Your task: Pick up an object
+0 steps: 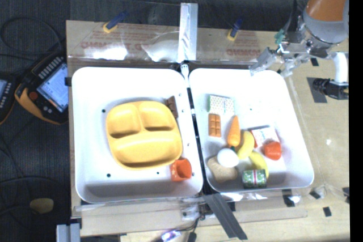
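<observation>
The right bin holds a heap of toy food: a green-and-white box, an orange wafer bar, a carrot, a banana, a white egg, a red tomato and a green can. My gripper hangs over that bin's far right corner, well above and behind the food. It is open, with nothing between its fingers.
In the left bin lie a yellow divided plate, an orange cup and a small brown piece. A metal post stands behind the divider. A handheld pendant lies off the bench at left.
</observation>
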Controlling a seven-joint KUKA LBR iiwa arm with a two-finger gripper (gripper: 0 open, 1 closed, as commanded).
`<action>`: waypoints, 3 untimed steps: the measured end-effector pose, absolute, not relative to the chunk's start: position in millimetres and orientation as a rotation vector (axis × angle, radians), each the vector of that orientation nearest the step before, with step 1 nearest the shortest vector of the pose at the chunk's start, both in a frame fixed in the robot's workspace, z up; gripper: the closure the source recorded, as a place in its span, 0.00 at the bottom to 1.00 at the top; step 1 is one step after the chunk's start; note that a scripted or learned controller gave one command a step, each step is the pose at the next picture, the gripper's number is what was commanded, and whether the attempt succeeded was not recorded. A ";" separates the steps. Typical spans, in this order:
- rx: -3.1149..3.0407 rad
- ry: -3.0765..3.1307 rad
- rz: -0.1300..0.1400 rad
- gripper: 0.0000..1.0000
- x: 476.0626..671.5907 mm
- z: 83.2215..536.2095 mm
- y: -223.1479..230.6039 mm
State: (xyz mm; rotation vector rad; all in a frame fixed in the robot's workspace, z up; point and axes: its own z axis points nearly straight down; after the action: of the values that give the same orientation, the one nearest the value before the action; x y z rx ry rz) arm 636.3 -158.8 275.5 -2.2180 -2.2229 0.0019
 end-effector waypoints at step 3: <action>-1.988 -2.450 -0.022 1.00 576.5 103.3 -111.2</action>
State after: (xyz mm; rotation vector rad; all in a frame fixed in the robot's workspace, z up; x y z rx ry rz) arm 576.5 -111.2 103.3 -1.9879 -2.4498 -0.0224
